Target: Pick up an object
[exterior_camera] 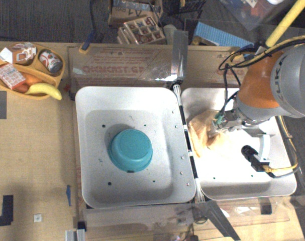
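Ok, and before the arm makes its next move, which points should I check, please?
1. Gripper is over the right bin: ok.
2. Tan object is right beside the gripper: ok.
3. Grip on the tan object: cannot tell, the wrist hides the contact.
4. Tan object has room on all sides: not ok, it seems to lie against the right bin's left wall.
5. Bowl sits in the left bin, well apart from the gripper: ok.
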`<state>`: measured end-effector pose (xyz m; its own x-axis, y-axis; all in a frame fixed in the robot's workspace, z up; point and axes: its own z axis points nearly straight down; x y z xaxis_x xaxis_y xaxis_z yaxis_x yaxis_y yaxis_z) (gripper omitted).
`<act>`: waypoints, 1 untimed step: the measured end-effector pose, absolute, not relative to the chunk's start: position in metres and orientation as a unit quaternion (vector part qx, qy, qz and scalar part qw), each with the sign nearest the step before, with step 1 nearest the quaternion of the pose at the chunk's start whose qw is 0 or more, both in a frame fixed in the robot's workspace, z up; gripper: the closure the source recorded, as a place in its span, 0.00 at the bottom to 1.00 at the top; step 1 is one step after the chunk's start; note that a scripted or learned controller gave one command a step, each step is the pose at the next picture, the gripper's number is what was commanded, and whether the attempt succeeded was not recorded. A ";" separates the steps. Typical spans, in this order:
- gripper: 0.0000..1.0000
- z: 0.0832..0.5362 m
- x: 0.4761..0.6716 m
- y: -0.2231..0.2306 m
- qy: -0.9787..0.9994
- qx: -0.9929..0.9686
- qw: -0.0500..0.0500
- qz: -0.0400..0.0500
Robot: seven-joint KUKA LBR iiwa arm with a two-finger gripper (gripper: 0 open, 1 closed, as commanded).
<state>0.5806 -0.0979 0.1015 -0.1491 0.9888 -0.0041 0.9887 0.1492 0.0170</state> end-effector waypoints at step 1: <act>1.00 0.225 0.629 -0.053 0.825 0.565 0.001 0.000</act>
